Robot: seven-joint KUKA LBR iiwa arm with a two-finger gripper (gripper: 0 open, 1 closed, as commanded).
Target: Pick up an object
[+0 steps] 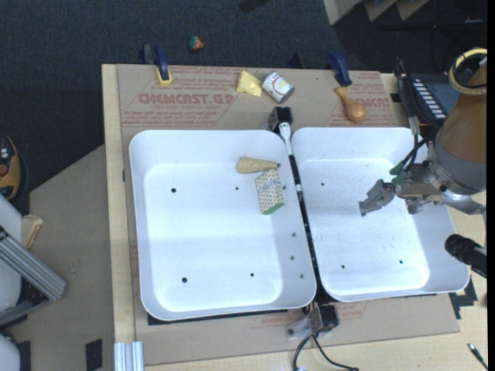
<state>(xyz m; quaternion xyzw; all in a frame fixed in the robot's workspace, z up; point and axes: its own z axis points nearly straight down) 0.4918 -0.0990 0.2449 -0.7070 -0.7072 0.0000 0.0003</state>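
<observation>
You see the gripper [366,205] low over the right bin [371,273], nothing visibly between its fingers. In the left bin [201,273], a tan roll-shaped piece [256,165] touches a patterned packet [269,191].

arm [464,141]: grey w/ orange band | gripper [371,202]: grey metal | green cable [404,163]

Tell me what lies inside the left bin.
The left bin holds two things near its upper right: a tan cone-like piece and, just below it, a small patterned packet. The packet covers the floor under it, so nothing there can be seen.
</observation>
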